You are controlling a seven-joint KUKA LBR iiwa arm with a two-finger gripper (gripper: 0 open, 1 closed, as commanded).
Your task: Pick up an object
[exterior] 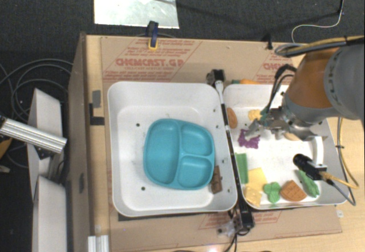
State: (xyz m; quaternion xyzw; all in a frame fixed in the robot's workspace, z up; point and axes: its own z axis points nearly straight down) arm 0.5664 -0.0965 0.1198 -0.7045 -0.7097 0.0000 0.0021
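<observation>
Purple toy [248, 140] lies in right bin [285, 157], at 9 o'clock side, just under the fingers [258, 126]; can't tell if they're open or closed. Blue plate [178, 154] sits in left bin [128, 131].

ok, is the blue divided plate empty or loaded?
Empty. The blue divided plate in the left bin shows three bare compartments; nothing lies on it.

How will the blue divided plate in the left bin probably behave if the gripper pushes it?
The blue divided plate looks like rigid plastic, so it would likely slide whole across the left bin. Lying flat and wide, it should not tip. Its shallow rim may be hard to grip.
</observation>
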